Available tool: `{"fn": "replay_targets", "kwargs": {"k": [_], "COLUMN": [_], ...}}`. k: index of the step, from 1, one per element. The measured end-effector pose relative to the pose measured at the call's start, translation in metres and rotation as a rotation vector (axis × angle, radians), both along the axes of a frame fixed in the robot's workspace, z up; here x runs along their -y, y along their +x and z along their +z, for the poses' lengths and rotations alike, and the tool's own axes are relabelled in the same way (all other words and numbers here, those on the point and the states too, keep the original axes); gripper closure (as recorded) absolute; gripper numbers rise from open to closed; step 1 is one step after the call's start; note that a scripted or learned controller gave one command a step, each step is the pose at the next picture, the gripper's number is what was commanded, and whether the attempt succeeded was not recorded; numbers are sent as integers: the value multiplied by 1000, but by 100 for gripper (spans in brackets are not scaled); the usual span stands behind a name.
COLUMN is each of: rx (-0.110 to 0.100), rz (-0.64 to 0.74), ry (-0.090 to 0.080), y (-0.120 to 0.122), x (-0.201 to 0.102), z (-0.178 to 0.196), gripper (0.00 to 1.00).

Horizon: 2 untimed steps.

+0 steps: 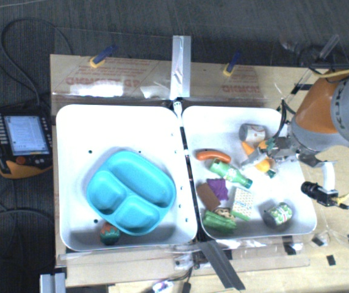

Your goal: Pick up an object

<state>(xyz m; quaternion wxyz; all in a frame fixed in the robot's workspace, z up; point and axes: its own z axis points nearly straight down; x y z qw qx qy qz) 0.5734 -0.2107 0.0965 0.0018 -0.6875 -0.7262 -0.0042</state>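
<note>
My tool [261, 155] reaches into the right bin [211, 118] from three o'clock, low among the objects near the bin's upper centre. Whether it is wide, narrow or holding anything I cannot tell; the tip is lost against an orange piece [248, 146] and a small clutter beside it. I judge the task as under way but not done: nothing is visibly lifted clear, and every object appears to lie on the bin floor.

Candidates for the pick, all in the right bin: a grey can [253, 131] at twelve o'clock of the tool and just beside it; an orange-red sausage-shaped toy [213, 155] at nine o'clock; a green bottle [230, 174] at about eight o'clock, near a purple object [219, 188] and a brown block [207, 195]; a white patterned box [243, 202] at six o'clock; a green vegetable-like toy [218, 221] at seven o'clock; a green-and-white crumpled can [277, 213] at five o'clock. What remains, as I judge it: closing on one, then lifting.

The left bin [71, 139] carries a blue divided tray [132, 191] and a small red-and-green toy [108, 232] at the tray's seven o'clock. The counter [132, 72] is a pale board with clamps at its far edge; a teach pendant [19, 140] lies on dark carpet [223, 11] at nine o'clock, cables trailing.
</note>
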Motion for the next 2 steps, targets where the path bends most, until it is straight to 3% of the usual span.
{"fn": "replay_targets", "kwargs": {"k": [1,2], "rx": [7,14], "rz": [356,356], "ry": [-5,-11], "y": [-2,-1], "x": [6,6], "z": [-4,4], "gripper": [0,100]}}
